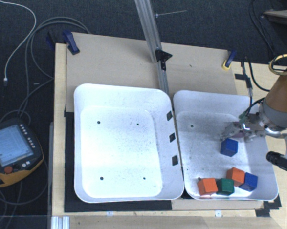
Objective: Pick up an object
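Five blocks in the right bin [197, 110], claw [234, 133] just above the lone blue block [229, 147], grip unclear.

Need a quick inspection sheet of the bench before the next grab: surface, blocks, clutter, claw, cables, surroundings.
Surface: two white bins side by side on a tan board; left bin, right bin.
Job's things: lone blue block mid right bin; along its near wall, a cluster of orange block, green block, a second orange block and a small blue block.
Clutter: nothing seen.
Claw: claw hangs just above the lone blue block; grip state unclear.
Cables: white and grey cords on the floor at left; black leads by the arm.
Surroundings: handheld controller at left; metal pole at the back.
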`<state>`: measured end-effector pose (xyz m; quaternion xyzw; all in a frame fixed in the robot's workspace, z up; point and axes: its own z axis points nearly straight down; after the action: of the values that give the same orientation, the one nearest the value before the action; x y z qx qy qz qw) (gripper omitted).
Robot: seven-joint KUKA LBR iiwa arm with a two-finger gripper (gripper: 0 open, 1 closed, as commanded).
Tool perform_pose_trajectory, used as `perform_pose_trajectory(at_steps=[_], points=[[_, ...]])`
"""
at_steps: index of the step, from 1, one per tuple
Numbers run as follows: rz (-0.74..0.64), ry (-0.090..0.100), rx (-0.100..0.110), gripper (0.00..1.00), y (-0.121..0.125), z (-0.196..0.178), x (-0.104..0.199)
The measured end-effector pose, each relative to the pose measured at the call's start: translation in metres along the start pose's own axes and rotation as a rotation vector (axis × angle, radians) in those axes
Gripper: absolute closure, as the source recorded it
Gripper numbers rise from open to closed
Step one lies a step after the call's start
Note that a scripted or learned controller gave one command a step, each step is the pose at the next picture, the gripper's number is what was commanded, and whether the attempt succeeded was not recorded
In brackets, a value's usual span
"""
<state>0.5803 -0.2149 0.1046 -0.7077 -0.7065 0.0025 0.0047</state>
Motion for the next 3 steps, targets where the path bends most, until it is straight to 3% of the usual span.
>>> perform_pose_trajectory(at_steps=[1, 2, 3], points=[[-0.005, 0.002, -0.005, 0.0, -0.038, 0.006, 0.055], [-0.002, -0.002, -0.013, 1.0, -0.036, -0.005, 0.052], [-0.011, -0.002, -0.017, 1.0, -0.009, -0.058, 0.12]])
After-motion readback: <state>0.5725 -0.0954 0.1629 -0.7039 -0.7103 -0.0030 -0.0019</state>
